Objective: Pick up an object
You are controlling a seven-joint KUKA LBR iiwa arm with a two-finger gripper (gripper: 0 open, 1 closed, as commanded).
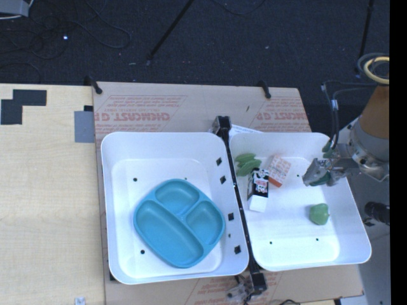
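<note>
A dark speckled floor point(191, 30) filled the top of the view, crossed by loose black cables point(89, 11). Below it sat a pale wooden tabletop point(44, 202) with dark grey squares point(82, 126) near its upper edge. A brown cardboard sheet point(191, 107), printed in red, lay beside it.

This looks like a robotics lab. Two white bins point(166, 146) sit side by side on a cardboard sheet point(191, 107) over a pale wood desk point(44, 202), with cables point(82, 18) trailing across dark carpet point(254, 43) behind and a robot arm point(375, 126) at the right.
</note>
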